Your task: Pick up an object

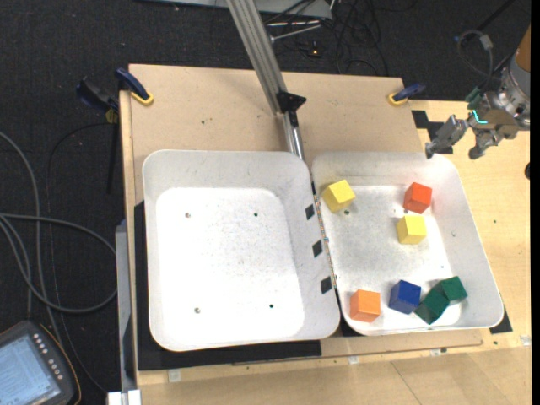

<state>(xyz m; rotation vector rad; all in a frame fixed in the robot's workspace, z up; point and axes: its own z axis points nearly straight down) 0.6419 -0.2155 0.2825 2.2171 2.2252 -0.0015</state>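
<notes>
The orange cube [364, 305], blue cube [405, 296] and two green cubes [442, 298] lie along the near edge of the right bin [477, 251]. Farther back lie two yellow cubes [338, 195] and a red cube [417, 197]. The gripper [464, 137] hangs above the bin's far right corner, fingers spread, gripping nothing. Step in hand, by judgement: approach. Next move calls for descent over one cube.
</notes>
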